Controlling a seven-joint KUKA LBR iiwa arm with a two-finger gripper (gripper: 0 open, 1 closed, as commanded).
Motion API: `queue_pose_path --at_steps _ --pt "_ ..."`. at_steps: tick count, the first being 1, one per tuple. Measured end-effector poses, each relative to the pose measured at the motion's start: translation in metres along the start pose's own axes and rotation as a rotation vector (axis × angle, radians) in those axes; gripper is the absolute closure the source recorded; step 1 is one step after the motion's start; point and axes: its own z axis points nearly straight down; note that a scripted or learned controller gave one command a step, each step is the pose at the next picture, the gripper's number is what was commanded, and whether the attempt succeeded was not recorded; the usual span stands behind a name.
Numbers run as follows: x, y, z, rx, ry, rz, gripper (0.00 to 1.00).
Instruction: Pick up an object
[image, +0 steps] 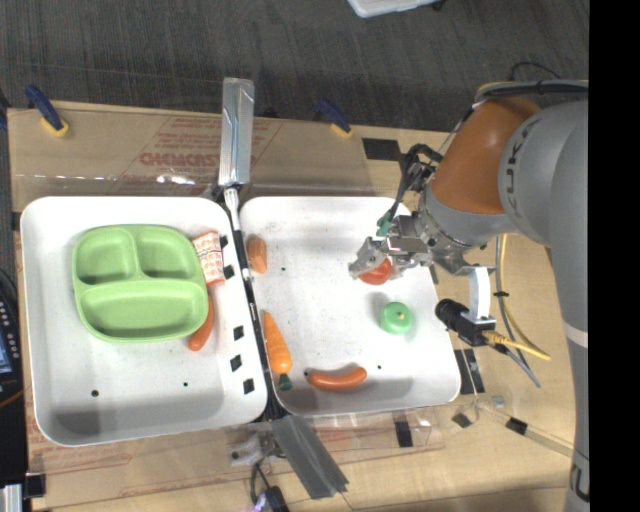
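My gripper (372, 262) hangs over the right part of the right bin (320, 300). A small red round object (376, 272) sits between its fingers, and the fingers are shut on it. Other loose items lie in this bin: a green apple (396, 318) just below the gripper, a reddish sausage (336, 376) near the front wall, a carrot (276, 343) along the left wall, and a small orange piece (257, 254) at the upper left.
The left bin (50, 360) holds a green divided plate (140, 282), a red-and-white packet (207, 256) and an orange sausage (202, 330) by its right wall. A metal divider (236, 130) stands behind the bins. The arm's cables (515, 345) hang at the right.
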Motion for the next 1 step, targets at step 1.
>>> queue_pose_path --at_steps 1 --pt "-0.0372 0.0157 0.0250 0.005 0.000 0.032 1.00"
